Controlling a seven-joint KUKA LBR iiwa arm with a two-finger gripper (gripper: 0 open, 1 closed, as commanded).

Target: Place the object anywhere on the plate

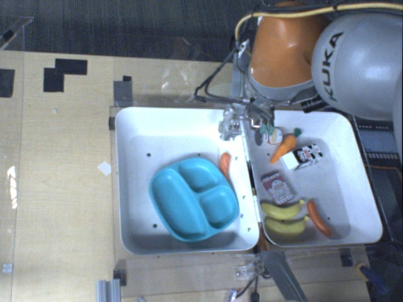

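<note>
A small orange sausage (225, 164) is seen in the left bin (135, 168), just off the blue plate (194, 197) at its one o'clock edge, long axis running twelve to six. The gripper (242, 123) hangs at twelve o'clock above it; its grip cannot be told.

A robotics lab: a grey KUKA arm (352, 49) with an orange band reaches over a pale wooden counter (56, 187) carrying two white bins (135, 168), black calibration markers (63, 74) fixed to its surface, dark carpet (126, 11) beyond, loose cables around.
</note>
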